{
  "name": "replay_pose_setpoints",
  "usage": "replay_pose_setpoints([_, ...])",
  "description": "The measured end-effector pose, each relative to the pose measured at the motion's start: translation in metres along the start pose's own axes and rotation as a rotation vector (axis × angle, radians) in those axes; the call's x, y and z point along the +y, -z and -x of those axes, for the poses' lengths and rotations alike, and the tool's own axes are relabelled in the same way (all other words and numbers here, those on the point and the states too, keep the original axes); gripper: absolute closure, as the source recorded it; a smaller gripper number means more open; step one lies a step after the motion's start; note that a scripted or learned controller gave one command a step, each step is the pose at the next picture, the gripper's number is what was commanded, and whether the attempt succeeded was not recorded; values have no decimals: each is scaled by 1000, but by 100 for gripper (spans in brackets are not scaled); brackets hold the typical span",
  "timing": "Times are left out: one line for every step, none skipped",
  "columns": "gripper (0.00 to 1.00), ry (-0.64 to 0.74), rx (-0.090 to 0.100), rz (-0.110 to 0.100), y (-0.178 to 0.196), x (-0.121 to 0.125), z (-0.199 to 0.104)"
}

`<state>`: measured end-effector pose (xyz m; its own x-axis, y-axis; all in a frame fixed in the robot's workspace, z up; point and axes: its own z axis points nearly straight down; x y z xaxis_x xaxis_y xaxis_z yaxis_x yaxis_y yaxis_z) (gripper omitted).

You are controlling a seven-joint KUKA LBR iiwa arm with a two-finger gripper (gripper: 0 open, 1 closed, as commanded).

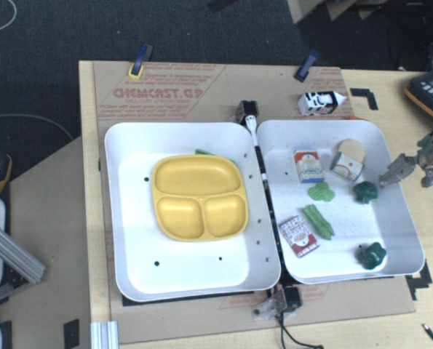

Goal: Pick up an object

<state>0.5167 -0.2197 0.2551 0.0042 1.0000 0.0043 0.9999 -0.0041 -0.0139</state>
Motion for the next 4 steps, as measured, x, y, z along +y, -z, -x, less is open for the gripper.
replay_pose_setpoints([0,4,-4,13,7,2,-1])
replay_pose_setpoints([0,5,-1,8,-48,-2,-11])
replay_pose_setpoints([0,4,-1,8,-97,-10,-15])
replay_pose_setpoints([0,4,-1,7,-140,-10,-15])
